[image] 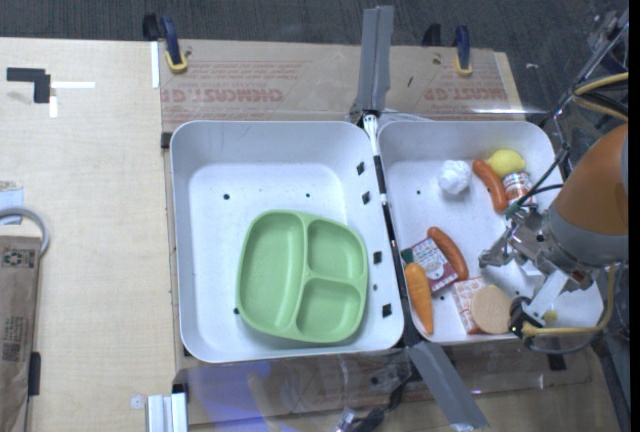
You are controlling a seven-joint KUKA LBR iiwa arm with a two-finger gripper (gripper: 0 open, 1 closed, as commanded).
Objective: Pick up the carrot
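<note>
Carrot (418,297) is sitting in the right bin (430,135), down at the near-left corner, lying lengthwise right along the divider wall with its pointy end toward the near edge. Just to its right there's a small printed packet (431,260) and a sausage (447,253), and a round tan bun-looking thing (491,311) a bit further right. Far side of that bin has a white crumpled ball (455,177), another sausage (489,184), a lemon (506,161) and a little can (516,186). Left bin (200,170) holds a green divided plate (302,275). The tool (520,265) hangs over the right side of the right bin, well apart from the carrot, nothing in it as far as I can see. Honestly can't tell whether it's spread or pressed together from this angle.
</note>
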